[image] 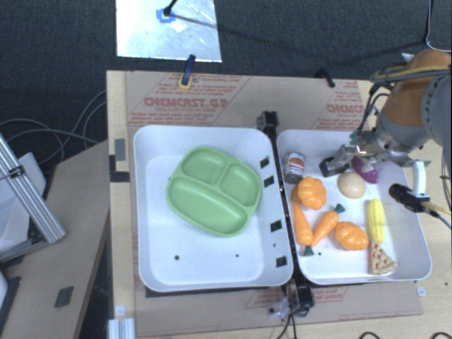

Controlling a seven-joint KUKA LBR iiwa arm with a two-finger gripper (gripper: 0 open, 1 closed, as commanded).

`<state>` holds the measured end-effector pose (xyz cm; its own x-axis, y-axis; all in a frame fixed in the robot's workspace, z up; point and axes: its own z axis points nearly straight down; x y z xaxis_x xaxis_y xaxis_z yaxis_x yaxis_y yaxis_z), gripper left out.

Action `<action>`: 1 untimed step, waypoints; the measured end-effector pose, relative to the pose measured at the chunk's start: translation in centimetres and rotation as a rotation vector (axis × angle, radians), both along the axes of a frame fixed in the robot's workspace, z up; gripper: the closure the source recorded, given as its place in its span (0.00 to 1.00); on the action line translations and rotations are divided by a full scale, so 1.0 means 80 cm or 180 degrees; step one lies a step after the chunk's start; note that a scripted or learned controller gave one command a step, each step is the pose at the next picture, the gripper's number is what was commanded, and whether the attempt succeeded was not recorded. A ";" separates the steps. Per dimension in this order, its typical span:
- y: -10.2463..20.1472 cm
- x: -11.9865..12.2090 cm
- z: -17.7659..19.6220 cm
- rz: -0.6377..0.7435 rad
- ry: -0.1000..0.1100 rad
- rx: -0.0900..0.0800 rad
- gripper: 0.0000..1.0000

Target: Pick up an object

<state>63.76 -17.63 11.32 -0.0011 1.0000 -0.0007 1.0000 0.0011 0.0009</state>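
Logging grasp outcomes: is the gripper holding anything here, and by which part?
Cannot be told. The gripper sits low in the right bin, right at a purple item beside the white egg, but the view doesn't show anything clearly gripped.

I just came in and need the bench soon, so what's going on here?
A grey robot arm is reaching into the right bin, which holds toy food. Its gripper sits low at the back of that bin, by a purple item and a white egg. I can't tell if it has hold of anything. The carrots, corn, pizza slice and can lie untouched. The left bin holds a green plate.
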 end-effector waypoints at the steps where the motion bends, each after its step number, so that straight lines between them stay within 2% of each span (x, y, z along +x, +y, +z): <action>1: 0.003 0.001 -0.036 0.0009 0.0015 0.0018 0.00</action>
